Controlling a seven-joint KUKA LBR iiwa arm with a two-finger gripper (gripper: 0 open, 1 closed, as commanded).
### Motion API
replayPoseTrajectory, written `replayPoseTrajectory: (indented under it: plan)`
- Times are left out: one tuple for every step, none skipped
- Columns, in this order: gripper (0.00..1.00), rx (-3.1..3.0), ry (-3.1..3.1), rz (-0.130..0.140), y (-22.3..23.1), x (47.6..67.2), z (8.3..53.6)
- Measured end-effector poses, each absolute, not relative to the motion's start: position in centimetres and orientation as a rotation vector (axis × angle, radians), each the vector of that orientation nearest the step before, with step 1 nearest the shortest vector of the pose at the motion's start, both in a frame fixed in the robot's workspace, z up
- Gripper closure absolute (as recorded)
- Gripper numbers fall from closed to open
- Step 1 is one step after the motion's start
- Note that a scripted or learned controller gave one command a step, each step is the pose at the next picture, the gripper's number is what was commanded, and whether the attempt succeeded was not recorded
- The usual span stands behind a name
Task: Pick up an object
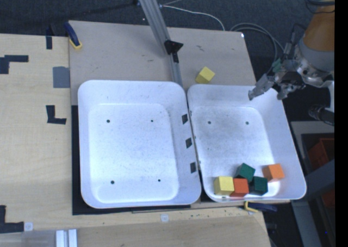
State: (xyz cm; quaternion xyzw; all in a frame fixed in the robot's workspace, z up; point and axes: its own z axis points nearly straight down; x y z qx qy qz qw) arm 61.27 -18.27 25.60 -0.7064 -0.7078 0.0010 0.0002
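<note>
- The end effector [268, 89] hangs over the top right rim of the right bin [228, 131], its two fingers spread apart and holding nothing.
- The blocks [244, 179] sit far below it, in the bin's bottom corner.
- One yellow block [205, 75] lies on the desk [125, 55], to its left.

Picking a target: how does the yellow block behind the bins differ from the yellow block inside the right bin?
The yellow block behind the bins lies alone on the bench, outside both bins. The yellow block inside the right bin sits at the near edge, right beside an orange block. Both look like small yellow cubes of similar size.
</note>
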Motion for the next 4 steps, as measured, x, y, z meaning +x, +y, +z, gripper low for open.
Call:
replayPoseTrajectory:
  plan:
    - [0.00,-2.213,-2.224,0.003,-13.2,60.8,22.0]
    - [0.00,-2.219,-2.236,-0.010,-8.2,67.3,30.3]
    - [0.00,-2.214,-2.219,0.010,-8.4,68.0,19.8]
    - [0.00,-2.219,-2.224,0.003,-8.4,68.1,20.4]
